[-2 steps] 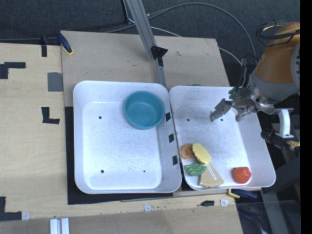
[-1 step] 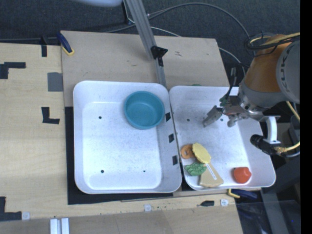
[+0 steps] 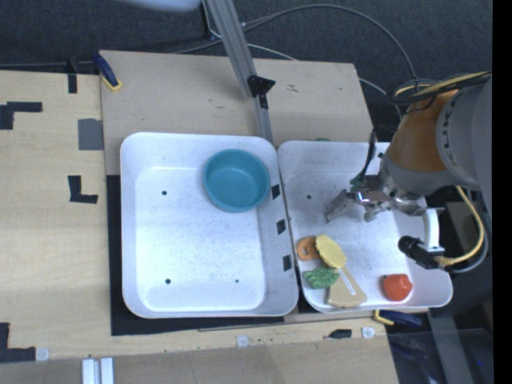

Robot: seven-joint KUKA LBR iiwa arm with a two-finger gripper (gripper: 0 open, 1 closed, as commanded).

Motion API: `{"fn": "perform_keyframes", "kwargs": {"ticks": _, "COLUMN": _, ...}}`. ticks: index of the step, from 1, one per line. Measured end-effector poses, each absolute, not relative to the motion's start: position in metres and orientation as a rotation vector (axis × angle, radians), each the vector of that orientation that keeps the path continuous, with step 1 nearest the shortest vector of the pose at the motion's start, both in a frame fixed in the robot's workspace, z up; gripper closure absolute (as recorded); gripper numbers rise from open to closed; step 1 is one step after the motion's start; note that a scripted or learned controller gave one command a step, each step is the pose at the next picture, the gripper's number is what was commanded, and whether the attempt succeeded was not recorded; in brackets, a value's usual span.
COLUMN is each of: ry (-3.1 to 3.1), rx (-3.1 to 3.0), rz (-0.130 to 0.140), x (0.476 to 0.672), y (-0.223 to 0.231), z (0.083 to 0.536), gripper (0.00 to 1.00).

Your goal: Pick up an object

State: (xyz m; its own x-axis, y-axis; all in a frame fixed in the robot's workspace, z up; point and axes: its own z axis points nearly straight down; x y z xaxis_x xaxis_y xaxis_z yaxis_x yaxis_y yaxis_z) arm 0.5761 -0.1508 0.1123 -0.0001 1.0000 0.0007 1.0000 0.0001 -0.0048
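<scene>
Arm enters from 3 o'clock; the jaws (image 3: 342, 206) hang over the right bin (image 3: 308, 166), roughly mid-bin, w/ bare bin floor under them. Fingers point toward 8–9 o'clock. Jaws look spread, nothing between them; no grip made.

Candidate objs. all sit along the right bin's 6 o'clock edge:
- yellow piece (image 3: 330, 251), oval, nearest to the jaws, at approx. 6–7 o'clock from them; long axis runs approx. 11-to-5 o'clock.
- orange ring (image 3: 306, 250), touching the yellow piece on its 9 o'clock side.
- green piece (image 3: 321, 278), just below the yellow one.
- tan wedge (image 3: 346, 292), at the bin's lower rim, beside the green piece.
- red obj. (image 3: 397, 286), apart from the cluster, toward the 5 o'clock corner.

Left bin (image 3: 144, 214) holds a blue bowl (image 3: 237, 180) at its 1 o'clock corner; well apart from the jaws, across the divider.

Assessment: pick not yet begun. Nearest target is the yellow piece; move req'd is a short shift toward 6 o'clock, then descent. Risk: cluster is tight, so fingers may land on neighbours; red obj. is isolated and the cleaner option.
</scene>
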Motion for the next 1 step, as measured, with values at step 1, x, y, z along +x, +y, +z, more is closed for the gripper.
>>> {"fn": "perform_keyframes", "kwargs": {"ticks": 1, "ry": -2.223, "rx": -2.221, "rz": 0.000, "x": 0.5764, "y": -0.1505, "z": 0.0890, "gripper": 0.00}}
